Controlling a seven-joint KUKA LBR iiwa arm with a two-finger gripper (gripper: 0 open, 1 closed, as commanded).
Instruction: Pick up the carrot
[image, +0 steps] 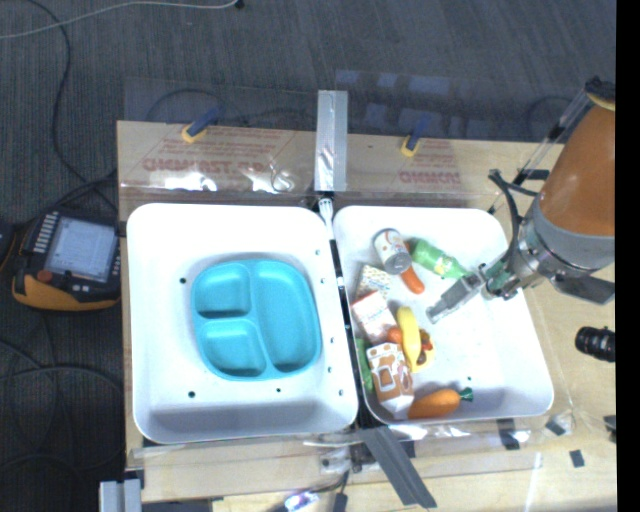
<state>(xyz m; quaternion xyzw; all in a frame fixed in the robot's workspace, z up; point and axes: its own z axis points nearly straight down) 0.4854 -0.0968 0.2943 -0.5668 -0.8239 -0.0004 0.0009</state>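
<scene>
Camera view: carrot (434, 403) well below fingers (447, 299).

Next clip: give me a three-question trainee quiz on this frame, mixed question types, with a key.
1. True or false: the carrot lies in the left bin.
2. Multiple choice: the blue divided tray sits in A) the right bin, B) the left bin, C) on the bare bench.
3. Fill in: the gripper hangs over the ___ bin, up-frame of the carrot and to the right of the banana.

Key: 1 false; 2 B; 3 right.
</scene>
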